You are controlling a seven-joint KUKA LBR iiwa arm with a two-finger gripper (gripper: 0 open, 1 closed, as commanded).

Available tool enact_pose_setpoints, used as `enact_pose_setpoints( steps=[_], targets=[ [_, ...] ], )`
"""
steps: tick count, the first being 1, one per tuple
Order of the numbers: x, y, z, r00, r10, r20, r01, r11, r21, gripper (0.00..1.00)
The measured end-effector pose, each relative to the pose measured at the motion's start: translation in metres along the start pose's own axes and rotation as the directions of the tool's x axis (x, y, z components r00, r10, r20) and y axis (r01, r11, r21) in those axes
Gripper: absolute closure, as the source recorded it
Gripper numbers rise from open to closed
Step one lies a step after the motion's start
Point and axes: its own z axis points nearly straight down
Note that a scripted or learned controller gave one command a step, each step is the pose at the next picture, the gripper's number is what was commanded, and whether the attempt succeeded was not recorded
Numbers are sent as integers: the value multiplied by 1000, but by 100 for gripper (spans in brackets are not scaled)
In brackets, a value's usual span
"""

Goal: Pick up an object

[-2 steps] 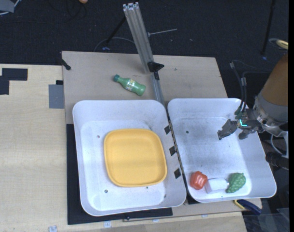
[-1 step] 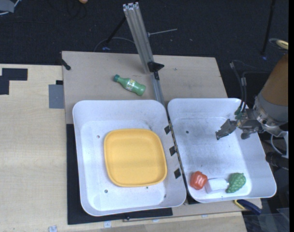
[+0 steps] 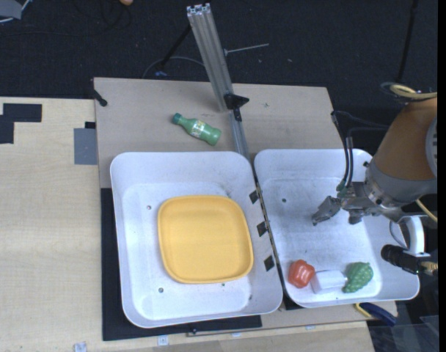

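Note:
The right bin [image 3: 311,169] holds three small things along its near edge: a red rounded object [image 3: 301,273], a white block [image 3: 328,281] and a bumpy green object [image 3: 358,276]. My gripper [image 3: 326,212] hangs over the middle of this bin, up and slightly right of the red object and apart from all three. Nothing shows in its grasp. The grey arm with its orange band [image 3: 406,149] comes in from the right.
A yellow square plate [image 3: 205,237] lies in the left bin [image 3: 131,196]. A green bottle [image 3: 196,128] lies on its side on the bench behind the bins. A slanted aluminium post [image 3: 214,50] rises near the back between the bins.

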Motion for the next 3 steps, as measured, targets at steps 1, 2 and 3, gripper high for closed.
enact_pose_setpoints(
  steps=[1,2,3],
  targets=[
    [-3,-1,43,1000,1,1,-1,1000,-2,0],
    [-3,-1,61,1000,1,2,-1,1000,-6,0],
    [-4,0,50,1000,3,2,-3,1000,-9,100]
  ],
)
